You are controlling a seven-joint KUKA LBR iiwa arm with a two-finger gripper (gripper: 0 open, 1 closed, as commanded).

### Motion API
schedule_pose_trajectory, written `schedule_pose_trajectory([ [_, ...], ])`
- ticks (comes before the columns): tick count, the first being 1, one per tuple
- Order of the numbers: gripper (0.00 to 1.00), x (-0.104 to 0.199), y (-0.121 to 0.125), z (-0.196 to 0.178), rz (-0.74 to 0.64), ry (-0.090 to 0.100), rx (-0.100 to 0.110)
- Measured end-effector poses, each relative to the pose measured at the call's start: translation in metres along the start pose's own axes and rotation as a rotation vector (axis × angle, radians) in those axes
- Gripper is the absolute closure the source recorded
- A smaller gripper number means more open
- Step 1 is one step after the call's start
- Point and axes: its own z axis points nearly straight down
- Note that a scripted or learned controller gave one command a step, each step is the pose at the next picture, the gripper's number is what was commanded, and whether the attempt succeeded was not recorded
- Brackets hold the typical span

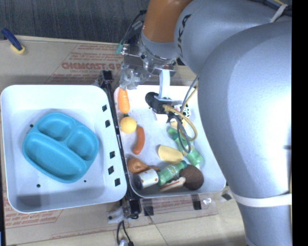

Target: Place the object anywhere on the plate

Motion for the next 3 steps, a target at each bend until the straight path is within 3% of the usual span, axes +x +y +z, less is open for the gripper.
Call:
schedule_pose_trajectory([
  [1, 1.0, 0.02, -0.074, 0.031, -0.374, -0.003, -0.002],
  [2, 1.0, 0.12, -0.138, -0.004, -0.379, 0.0, -0.008],
  [3, 0.0, 0.115, -0.137, -0.003, -0.371, -0.005, -0.007],
])
